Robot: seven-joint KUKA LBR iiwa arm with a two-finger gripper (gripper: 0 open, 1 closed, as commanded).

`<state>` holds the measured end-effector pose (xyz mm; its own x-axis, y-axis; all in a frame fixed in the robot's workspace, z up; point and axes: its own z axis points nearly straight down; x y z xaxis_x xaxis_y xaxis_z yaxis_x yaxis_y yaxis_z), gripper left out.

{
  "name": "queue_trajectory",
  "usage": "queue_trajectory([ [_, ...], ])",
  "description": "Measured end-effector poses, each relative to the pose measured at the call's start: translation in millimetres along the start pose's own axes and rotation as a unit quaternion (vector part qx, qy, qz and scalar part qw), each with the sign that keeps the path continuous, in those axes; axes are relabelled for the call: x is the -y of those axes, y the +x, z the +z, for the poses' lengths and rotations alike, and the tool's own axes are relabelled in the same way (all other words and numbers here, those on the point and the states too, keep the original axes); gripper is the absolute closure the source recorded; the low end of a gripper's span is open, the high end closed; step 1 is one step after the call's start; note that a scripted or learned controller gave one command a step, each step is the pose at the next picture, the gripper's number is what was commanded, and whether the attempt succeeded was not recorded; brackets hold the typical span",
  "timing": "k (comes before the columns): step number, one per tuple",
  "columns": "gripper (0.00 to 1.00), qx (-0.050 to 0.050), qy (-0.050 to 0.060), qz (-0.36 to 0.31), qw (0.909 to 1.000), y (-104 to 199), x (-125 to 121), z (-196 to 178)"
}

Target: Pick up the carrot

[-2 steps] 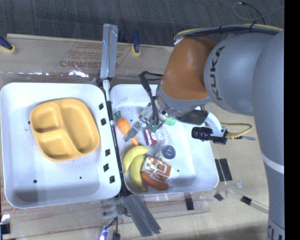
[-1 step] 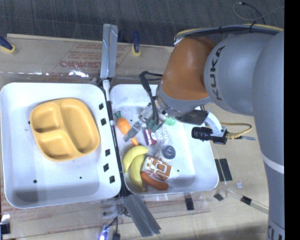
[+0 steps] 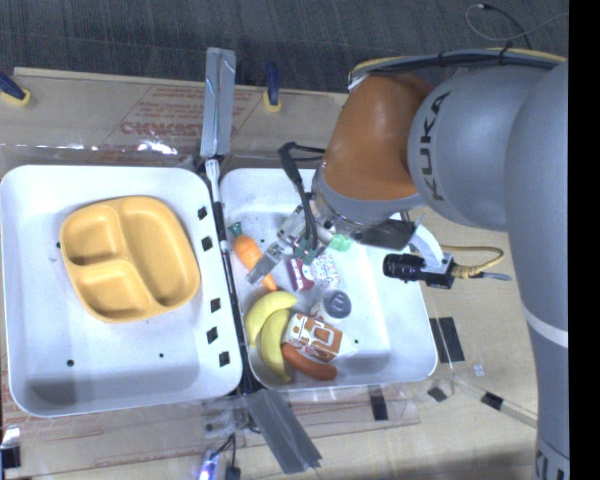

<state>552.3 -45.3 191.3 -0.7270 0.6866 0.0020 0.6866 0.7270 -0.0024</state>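
The carrot (image 3: pixel 246 253) is a short orange piece lying in the right bin (image 3: pixel 405 353), close to the divider on its left side. My gripper (image 3: pixel 272 260) reaches down and to the left from the orange-banded wrist (image 3: pixel 375 138) and sits right at the carrot's right end, partly covering it. A small orange patch (image 3: pixel 268 282) shows just below the gripper; I cannot tell whether it belongs to the carrot.
A banana (image 3: pixel 263 326), an orange-and-white packet (image 3: pixel 314 337), a red sausage (image 3: pixel 310 369), a grey round lid (image 3: pixel 337 304) and a wrapper (image 3: pixel 320 268) crowd the right bin. A yellow divided plate (image 3: pixel 130 258) lies in the left bin (image 3: pixel 30 368).
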Motion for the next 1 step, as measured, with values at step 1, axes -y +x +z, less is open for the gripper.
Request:
queue_trajectory([
  [1,0.00,0.000,0.000,0.000,1.0000,0.0,0.0,0.0],
])
